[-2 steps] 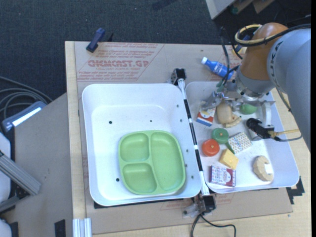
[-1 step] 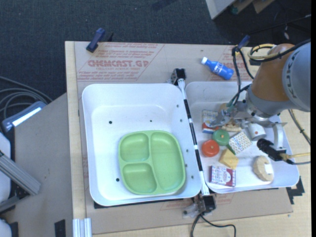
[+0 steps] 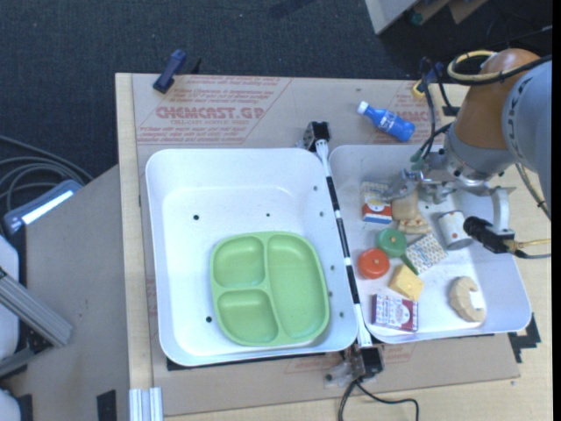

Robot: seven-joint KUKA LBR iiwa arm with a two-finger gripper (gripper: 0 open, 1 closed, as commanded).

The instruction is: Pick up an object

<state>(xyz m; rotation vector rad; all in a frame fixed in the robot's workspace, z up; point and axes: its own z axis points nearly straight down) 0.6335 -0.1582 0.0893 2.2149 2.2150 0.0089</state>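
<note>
Hand (image 3: 412, 202) fingers obscured among toys

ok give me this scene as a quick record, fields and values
left bin: holds a green divided plate
right bin: holds a pile of small items, among them a red round piece, a yellow wedge and a red and white box
arm: reaches in from the right, over the right bin
hand: low over the pile's far end
outside bins: blue bottle on the bench

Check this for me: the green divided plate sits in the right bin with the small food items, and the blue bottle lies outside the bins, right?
Not quite. The camera view shows the green divided plate in the left bin, apart from the small items; the blue bottle does lie outside the bins.
</note>
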